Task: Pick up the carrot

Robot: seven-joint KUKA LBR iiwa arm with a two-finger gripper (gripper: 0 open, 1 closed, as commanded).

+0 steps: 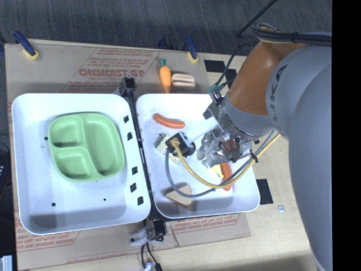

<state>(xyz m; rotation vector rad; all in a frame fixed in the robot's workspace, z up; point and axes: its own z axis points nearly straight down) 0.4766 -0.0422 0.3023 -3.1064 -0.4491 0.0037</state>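
My claw [217,150] hangs low over the right part of the right bin [248,199], with my grey wrist and its orange band filling the space above it. From this angle the metal parts blur together, so I cannot tell whether the claw is released or clenched, and I see nothing plainly gripped in it. The carrot [164,77] is not in either bin: it lies on the brown cardboard sheet [84,72] on the desk, just past the far rim of the right bin near its left corner, green top pointing away and orange body pointing back toward the bin. That puts it well apart from my claw, to the far left of it, with the bin's rim between us. Just to the right of the carrot rests a small tan and pink block [183,81]. Inside the right bin a sausage [168,120] lies toward the far left, between the carrot and my claw. A yellow hose [189,176] loops out from my claw across the bin floor, and a tan wedge [177,196] sits by the near rim. An orange-red piece [225,173] shows just below my claw, partly hidden; I cannot tell what it is. The left bin [28,208] holds a green divided plate [86,145].
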